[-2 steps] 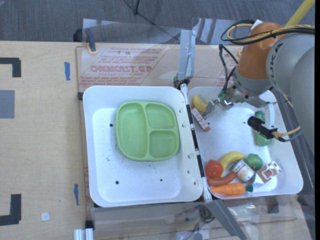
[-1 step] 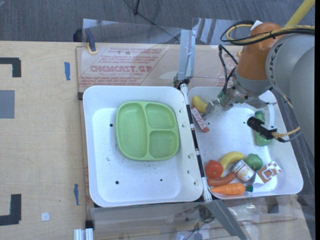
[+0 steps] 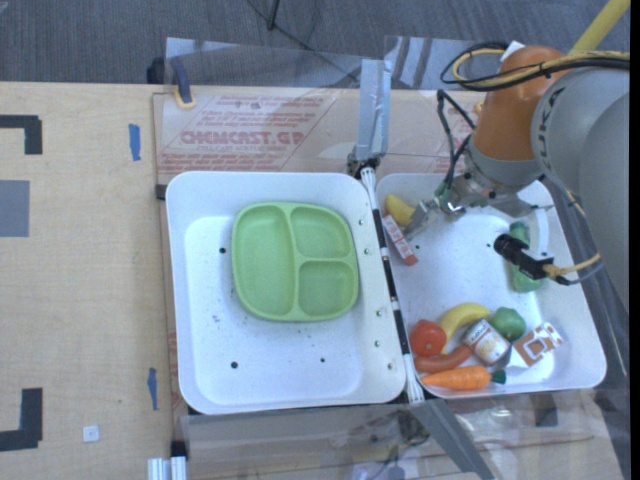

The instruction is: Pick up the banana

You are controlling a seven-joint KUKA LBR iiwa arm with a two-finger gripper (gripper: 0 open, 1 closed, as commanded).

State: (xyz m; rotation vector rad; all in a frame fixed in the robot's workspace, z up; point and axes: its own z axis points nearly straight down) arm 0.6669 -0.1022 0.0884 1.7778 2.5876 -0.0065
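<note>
The banana (image 3: 462, 317), yellow and curved, lies in the front part of the right bin (image 3: 455, 268), among a cluster of toy foods. The gripper (image 3: 428, 213) hangs low over the back left corner of that bin, well behind the banana and apart from it. Its tip points at a small yellow piece (image 3: 399, 208) beside the bin's left wall. The grey arm with its orange band (image 3: 512, 103) reaches in from the upper right and hides the bin's back right corner.
Around the banana lie a red tomato (image 3: 428, 338), an orange carrot (image 3: 458, 378), a small can (image 3: 487, 343), a green pepper (image 3: 509, 321) and an orange-white box (image 3: 537, 345). A red-white packet (image 3: 399, 240) lies by the divider. The left bin (image 3: 200, 298) holds a green divided plate (image 3: 296, 261).
</note>
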